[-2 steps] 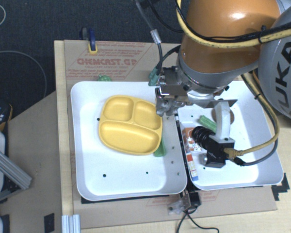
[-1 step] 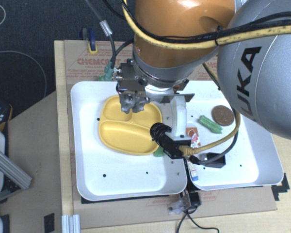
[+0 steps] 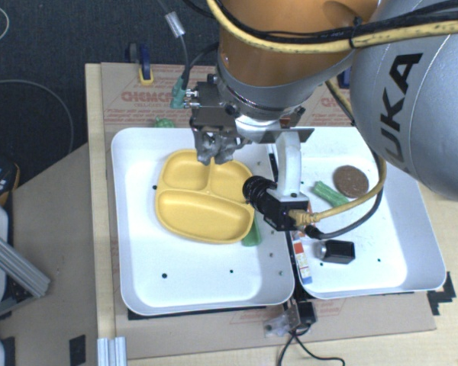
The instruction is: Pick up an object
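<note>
A yellow divided plate (image 3: 202, 200) lies in the left bin (image 3: 126, 227), towards its right half. My gripper (image 3: 215, 152) hangs from the orange wrist, right at the plate's far rim near the middle ridge. A small green piece (image 3: 252, 235) pokes out from under the plate's right edge. In the right bin (image 3: 424, 235) lie a brown disc (image 3: 352, 180), a green stick (image 3: 328, 194) and a small black block (image 3: 337, 251). The arm hides the far part of both bins.
A black connector with a yellow cable (image 3: 343, 208) hangs from the arm over the wall between the bins. A thin white and red tube (image 3: 300, 256) lies along that wall. A blue and yellow clamp (image 3: 145, 65) sits at the bench's back left.
</note>
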Controlling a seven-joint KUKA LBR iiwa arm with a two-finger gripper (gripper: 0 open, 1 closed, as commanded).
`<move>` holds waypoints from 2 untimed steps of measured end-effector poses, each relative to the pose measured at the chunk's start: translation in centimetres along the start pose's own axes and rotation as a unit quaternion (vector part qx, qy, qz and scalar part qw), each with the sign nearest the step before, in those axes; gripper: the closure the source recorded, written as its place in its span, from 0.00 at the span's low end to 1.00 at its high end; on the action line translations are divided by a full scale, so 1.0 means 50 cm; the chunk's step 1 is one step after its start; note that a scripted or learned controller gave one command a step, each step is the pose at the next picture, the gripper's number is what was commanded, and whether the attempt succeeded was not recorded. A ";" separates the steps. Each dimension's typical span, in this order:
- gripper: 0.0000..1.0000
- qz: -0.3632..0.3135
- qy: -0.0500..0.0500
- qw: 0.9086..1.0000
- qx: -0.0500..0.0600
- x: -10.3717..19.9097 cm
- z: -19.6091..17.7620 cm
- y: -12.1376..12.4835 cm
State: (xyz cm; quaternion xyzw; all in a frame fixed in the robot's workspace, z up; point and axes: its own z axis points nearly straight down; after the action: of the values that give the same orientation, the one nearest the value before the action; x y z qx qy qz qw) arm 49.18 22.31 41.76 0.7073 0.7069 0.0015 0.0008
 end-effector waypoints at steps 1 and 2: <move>1.00 0.003 -0.003 1.000 0.007 -0.109 0.170 -0.029; 1.00 0.002 -0.002 1.000 0.006 -0.156 0.294 -0.028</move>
State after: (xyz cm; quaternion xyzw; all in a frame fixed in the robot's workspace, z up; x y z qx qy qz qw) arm 47.84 14.53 27.02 0.7087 0.7055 -0.0041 -0.0022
